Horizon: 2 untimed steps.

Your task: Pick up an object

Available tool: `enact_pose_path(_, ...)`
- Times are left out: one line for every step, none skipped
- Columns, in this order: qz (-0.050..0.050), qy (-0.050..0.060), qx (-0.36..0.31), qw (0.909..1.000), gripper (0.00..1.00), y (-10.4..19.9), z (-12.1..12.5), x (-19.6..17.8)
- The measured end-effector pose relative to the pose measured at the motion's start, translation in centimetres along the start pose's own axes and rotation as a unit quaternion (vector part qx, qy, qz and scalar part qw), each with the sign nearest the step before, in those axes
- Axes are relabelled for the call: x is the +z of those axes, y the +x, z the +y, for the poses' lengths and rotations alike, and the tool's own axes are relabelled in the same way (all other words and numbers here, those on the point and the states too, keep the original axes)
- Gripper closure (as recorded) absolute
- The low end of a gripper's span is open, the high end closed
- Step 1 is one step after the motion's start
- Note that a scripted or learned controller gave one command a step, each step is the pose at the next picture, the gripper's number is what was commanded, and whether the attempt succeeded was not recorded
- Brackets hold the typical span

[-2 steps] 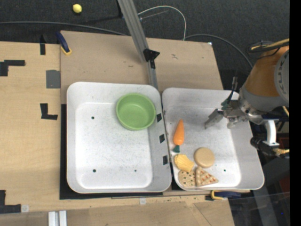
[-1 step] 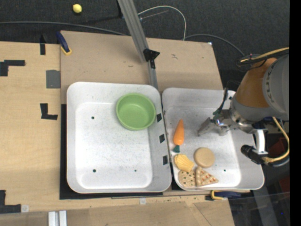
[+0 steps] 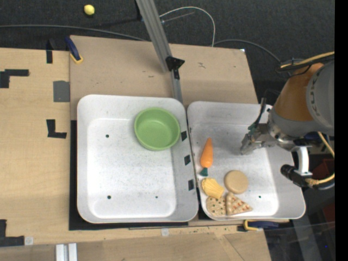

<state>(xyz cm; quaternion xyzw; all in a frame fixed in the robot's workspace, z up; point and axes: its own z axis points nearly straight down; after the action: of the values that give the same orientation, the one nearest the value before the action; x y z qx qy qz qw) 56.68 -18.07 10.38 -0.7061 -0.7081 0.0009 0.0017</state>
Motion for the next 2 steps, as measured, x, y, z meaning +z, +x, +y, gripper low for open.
enact_pose_path(-0.001,-0.003,0.001,1.0,1.0,-0.2,-0.6,-4.5)
enact_pose_path(-0.001,-0.005,0.0,1.0,1.0,0.1,0.2,-10.6)
